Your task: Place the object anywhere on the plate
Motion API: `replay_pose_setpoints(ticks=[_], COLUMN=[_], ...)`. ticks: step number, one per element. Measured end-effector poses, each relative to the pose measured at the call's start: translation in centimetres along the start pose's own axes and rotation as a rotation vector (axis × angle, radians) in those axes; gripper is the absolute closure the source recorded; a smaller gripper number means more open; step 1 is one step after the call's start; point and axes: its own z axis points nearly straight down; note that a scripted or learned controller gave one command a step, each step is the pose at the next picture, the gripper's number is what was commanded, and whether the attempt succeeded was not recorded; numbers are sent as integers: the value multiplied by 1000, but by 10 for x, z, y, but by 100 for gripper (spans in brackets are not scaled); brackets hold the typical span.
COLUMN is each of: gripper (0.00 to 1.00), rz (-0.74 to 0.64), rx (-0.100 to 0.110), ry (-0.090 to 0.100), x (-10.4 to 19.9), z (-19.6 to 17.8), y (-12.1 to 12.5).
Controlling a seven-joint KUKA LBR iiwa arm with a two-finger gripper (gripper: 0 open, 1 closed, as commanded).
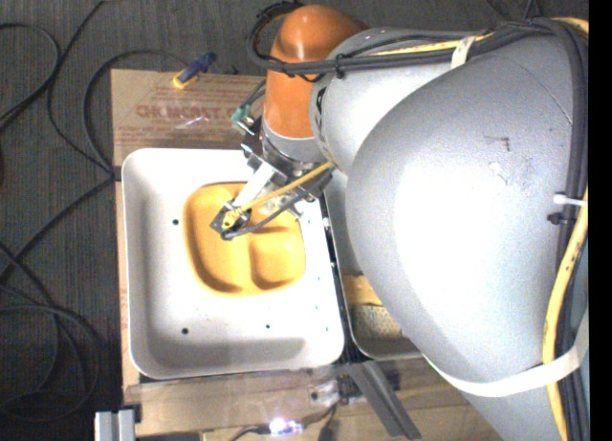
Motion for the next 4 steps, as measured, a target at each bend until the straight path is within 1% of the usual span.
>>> replay_pose_setpoints(ticks=[1,2,3,4], gripper=[100,100,0,0], rz=[15,-273,-273,-225], rx=[2,3,3,-1], ry=[0,0,0,0], x=[12,-31,-31,2], z=[-8,42,42,4], y=[-51,-41,-41,15])
